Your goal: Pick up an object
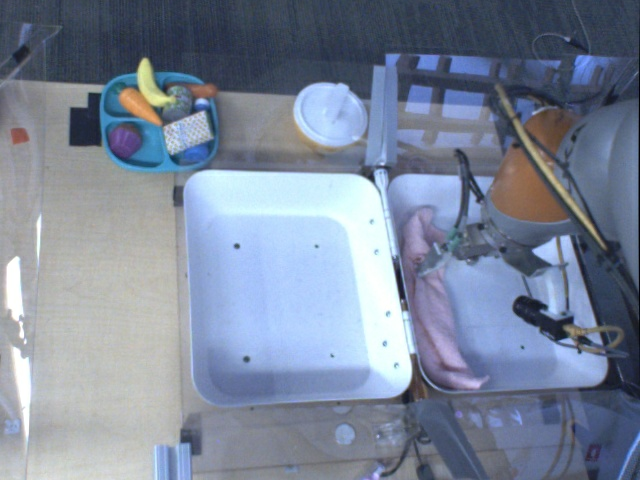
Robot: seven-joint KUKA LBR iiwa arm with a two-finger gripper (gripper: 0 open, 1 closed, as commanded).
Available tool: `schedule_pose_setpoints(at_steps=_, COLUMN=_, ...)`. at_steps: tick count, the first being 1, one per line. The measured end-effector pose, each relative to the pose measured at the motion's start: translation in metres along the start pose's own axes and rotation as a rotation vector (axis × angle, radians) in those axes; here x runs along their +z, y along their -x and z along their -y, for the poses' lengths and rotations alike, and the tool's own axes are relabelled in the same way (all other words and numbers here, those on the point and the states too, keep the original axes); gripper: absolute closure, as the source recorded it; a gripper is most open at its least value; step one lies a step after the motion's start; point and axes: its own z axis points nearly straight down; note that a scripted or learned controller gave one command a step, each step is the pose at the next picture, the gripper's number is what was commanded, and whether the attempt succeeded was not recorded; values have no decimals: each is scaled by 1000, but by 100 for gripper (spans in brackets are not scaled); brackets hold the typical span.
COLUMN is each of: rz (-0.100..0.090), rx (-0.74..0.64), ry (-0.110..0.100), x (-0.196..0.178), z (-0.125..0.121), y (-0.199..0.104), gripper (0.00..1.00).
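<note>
Right bin (495, 313): white, shallow, taken here as the reference. Pink cloth (432, 303) lies inside it, bunched in a long strip against the bin's left wall, running from near the far-left corner down to the near-left corner, where its end curls onto the floor. The rest of the bin's floor is bare white. Gripper (443, 255) sits low over the bin's far-left part, its tip at the right edge of the cloth's upper half. Whether it touches the cloth cannot be told. Whether it is spread or closed also cannot be told, as the tip is small and tangled with cable against the pink. Nothing is seen lifted. Arm (530, 183), grey with its orange band, comes in over the bin's far-right corner. Left bin (290, 288) is butted against the right bin's left side. White lidded tub (330, 114) with a yellow rim stands on the bench (90, 298) beyond the right bin's far-left corner, a little to the left. Blue tray (106, 118) is well to the left of the right bin and farther back, holding a banana (150, 83), a carrot (138, 105), a purple piece (125, 140) and a speckled block (190, 131). A black square (85, 125) touches that tray on the side away from the right bin.
</note>
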Motion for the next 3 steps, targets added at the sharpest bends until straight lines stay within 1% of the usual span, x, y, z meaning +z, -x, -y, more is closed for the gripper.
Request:
schedule_pose_setpoints(at_steps=1, rz=-1, rx=78, ry=-11, x=0, z=-80, y=13, gripper=0)
schedule_pose_setpoints(at_steps=2, rz=-30, rx=-411, ry=-31, x=3, z=-75, y=48, gripper=0)
schedule_pose_setpoints(at_steps=3, rz=-5, rx=-415, ry=-6, x=-10, z=-81, y=50, gripper=100)
